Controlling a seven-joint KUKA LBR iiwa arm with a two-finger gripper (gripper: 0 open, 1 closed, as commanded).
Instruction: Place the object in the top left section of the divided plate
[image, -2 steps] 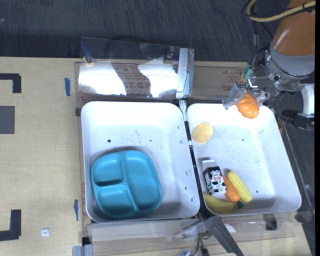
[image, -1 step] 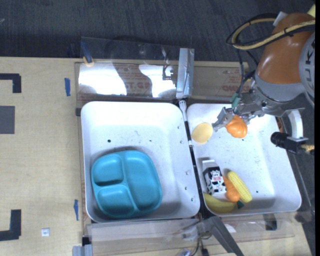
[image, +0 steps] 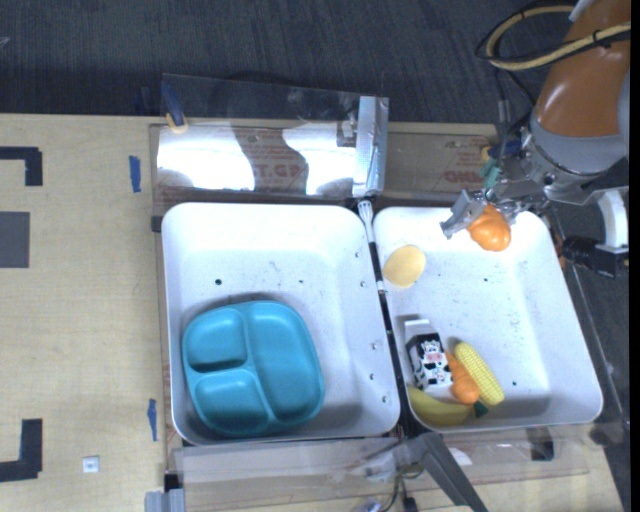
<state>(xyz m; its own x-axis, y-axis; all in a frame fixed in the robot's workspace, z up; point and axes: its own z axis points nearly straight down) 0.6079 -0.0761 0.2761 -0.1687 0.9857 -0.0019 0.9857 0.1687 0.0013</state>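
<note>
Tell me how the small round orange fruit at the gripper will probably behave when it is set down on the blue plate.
The small round orange fruit looks smooth and ball-shaped, so it may roll once released. The blue divided plate has raised ridges between its sections, which would probably stop it. Its glossy skin suggests plastic, likely light and somewhat slippery.

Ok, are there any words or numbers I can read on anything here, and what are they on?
No text here can be read.
Brown board behind the bins: faint reddish printing, too blurred to read.
Small black-and-white carton in the right bin: a picture or marks, too small to make out.
</note>
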